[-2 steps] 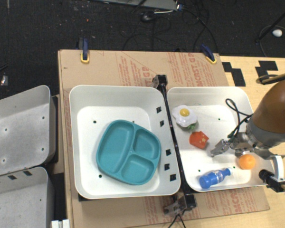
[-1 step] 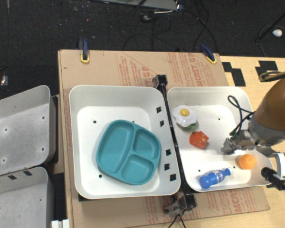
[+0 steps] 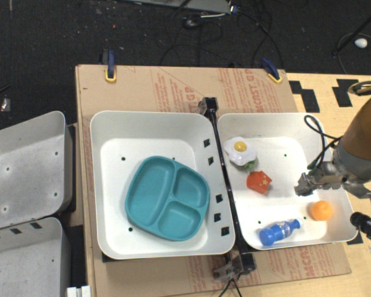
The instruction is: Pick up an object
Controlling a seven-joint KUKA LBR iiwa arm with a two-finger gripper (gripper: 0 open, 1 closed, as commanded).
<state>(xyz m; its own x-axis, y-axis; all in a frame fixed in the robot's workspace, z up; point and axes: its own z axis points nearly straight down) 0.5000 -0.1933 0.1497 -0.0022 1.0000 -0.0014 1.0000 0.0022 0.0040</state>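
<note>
Dark floor with loose cables surrounds a brown bench (image 3: 173,85), and on it two white bins stand side by side. I take the right bin (image 3: 278,129) as my landmark for places. To its left, touching it along the middle wall, is the left bin (image 3: 105,166), which holds a teal divided plate (image 3: 167,197).

From the right side of the right bin the arm (image 3: 362,141) reaches in, and the gripper (image 3: 304,185) hangs over the bin's right part. If it is spread or pressed together, I cannot tell; nothing is seen between its tips.

Inside the right bin lie four things, all free: a blue bottle (image 3: 277,231) near the front wall, a toy fried egg (image 3: 240,151) near the back left, a red piece (image 3: 258,182) in the middle, and an orange ball (image 3: 321,210) at the front right, just beside the gripper.

I judge that no pick is done yet; choosing, closing and lifting are all left.
</note>
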